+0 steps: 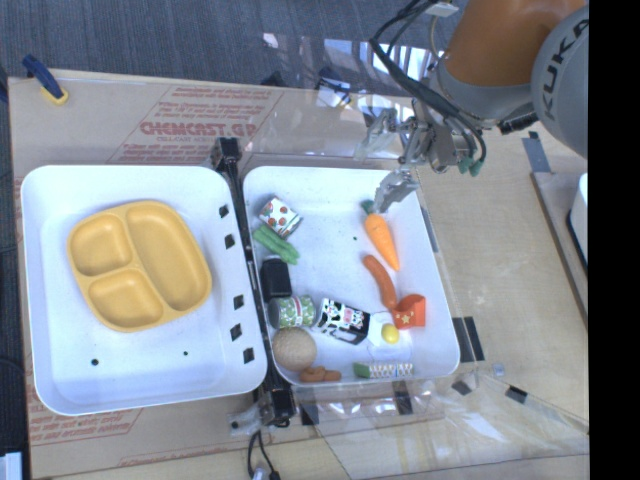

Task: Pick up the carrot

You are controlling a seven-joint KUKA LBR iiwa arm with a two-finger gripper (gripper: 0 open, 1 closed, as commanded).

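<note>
The carrot [382, 241] is orange with a green top and lies in the right bin [330, 183], near its right wall, with the leafy end pointing toward the far side. My gripper [398, 188] hangs just above and to the right of the carrot's green top, at the bin's far right corner. Nothing shows held in it. The grey arm with its orange band reaches in from the upper right.
Just in front of the carrot lie a sausage [379, 280] and a red piece [410, 311]. A cow-print carton [343, 320], green can [296, 312], bread roll [294, 348], green pod [275, 244] and strawberry cube [280, 216] fill the bin's left and front. The left bin holds a yellow divided plate [138, 263].
</note>
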